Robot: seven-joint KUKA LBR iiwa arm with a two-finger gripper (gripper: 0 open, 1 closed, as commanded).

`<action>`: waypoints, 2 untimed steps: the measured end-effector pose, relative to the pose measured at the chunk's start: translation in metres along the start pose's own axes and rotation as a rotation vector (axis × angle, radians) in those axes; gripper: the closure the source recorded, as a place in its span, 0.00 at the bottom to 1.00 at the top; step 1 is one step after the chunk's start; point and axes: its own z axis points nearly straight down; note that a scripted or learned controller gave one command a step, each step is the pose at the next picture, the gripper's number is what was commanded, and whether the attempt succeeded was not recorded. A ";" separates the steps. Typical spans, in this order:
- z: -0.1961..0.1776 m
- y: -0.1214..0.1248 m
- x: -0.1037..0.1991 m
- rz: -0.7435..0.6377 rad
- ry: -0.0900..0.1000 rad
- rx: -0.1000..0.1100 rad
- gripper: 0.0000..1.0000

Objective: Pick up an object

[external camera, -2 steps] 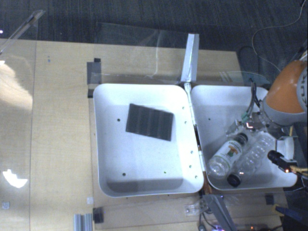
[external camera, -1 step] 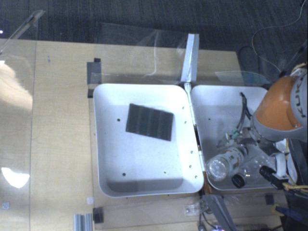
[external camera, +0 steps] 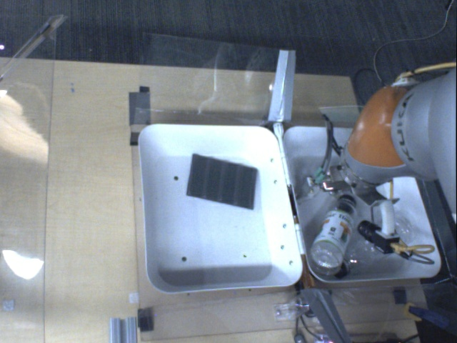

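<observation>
A black ribbed rectangular pad (external camera: 222,181) lies flat in the left bin (external camera: 164,263), towards its far side. In the right bin (external camera: 303,156) a clear bottle (external camera: 330,238) with a pale label lies on its side, its dark cap pointing away from the front edge. My gripper (external camera: 341,190) hangs low over the right bin, just above the bottle's cap end, under the grey and orange wrist. The wrist hides the gripper's tips and the bin floor beneath it.
A metal divider post (external camera: 282,84) rises at the back between the two bins. A clear plastic sheet (external camera: 214,77) stands behind the left bin. The arm covers the far right part of the right bin.
</observation>
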 end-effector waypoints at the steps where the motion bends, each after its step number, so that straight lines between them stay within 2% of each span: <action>1: -0.002 -0.056 -0.039 -0.235 -0.006 -0.008 0.00; 2: -0.002 -0.056 -0.039 -0.235 -0.006 -0.008 0.00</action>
